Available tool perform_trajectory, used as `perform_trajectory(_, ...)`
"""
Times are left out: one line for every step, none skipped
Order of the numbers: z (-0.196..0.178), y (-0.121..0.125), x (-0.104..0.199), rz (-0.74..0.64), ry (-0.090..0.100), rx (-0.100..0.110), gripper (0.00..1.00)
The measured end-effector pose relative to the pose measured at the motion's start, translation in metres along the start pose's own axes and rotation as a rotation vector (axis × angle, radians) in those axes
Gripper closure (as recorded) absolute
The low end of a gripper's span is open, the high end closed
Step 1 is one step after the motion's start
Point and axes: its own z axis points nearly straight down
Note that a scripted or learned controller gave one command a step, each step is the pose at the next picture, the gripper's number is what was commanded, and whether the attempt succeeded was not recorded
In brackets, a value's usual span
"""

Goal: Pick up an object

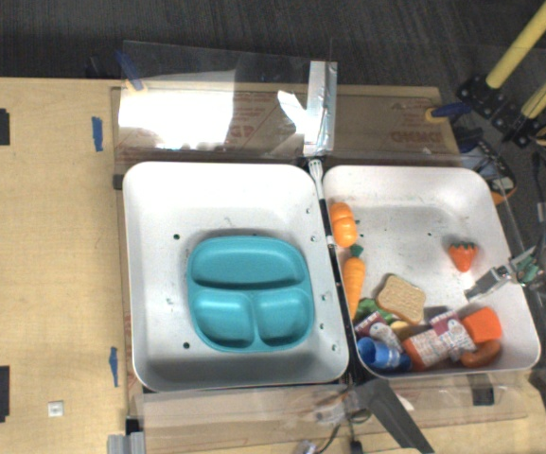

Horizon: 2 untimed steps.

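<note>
camera view: a slanted look down on a pale wooden desk (45, 253) that carried two shallow white bins side by side.
left bin: the shallow white plastic left bin (149, 206) held a teal plastic plate with three compartments (250, 291), lying flat near its middle.
right bin: the shallow white plastic right bin (414, 201) held the toys, most of them crowded toward its near edge and its left wall.
candidates: a small orange toy pumpkin (343, 225) and an orange toy carrot (353, 274) lay against the left wall; a tan toy bread slice (401, 297) leaned just beside the carrot; a small orange-red toy strawberry with a green top (462, 254) lay alone, well apart from the pile.
pile: a blue toy bottle (375, 352), a red-and-white printed packet (435, 340) and an orange block (483, 325) lay touching one another along the near edge.
claw: a small grey and green part (511, 274) showed at the right bin's right rim, likely the arm's tip; whether it was spread or pressed together could not be told, and nothing was seen pinched in it.
step in hand: by my reading, the approach, with no object lifted yet.
next move: it called for choosing a target, and the lone strawberry looked easiest; the claw would need to come in over it, descend straight and close around it clear of the bin wall.
</note>
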Motion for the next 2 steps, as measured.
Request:
perform_trajectory(0.014, 0.078, 0.019, 0.210, 0.005, 0.006, 0.00)
perform_trajectory(0.085, 0.072, -0.016, 0.205, 0.012, 0.000, 0.00)
